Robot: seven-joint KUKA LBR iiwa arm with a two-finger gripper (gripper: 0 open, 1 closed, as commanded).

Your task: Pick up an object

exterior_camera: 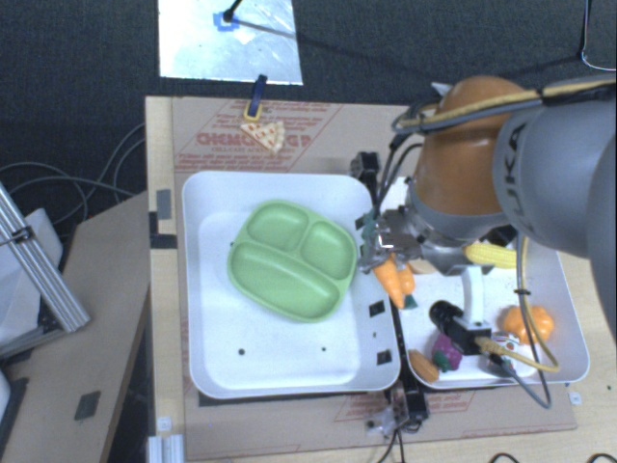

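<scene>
The tool (386,251) hangs over the divide between the two bins, at the left edge of the right bin (569,340). An orange carrot (393,280) sits directly beneath it, touching or nearly touching its tip; whether the tool grips it, or how wide it stands, I cannot tell. In the left bin (207,287) lies a green divided plate (291,258). A yellow corn cob (492,254), an orange fruit (525,322) and a purple piece (446,350) share the right bin.

Even, fairly bright overhead light — glare on the foil sheet (229,27), soft shadows, slightly grainy focus.
</scene>
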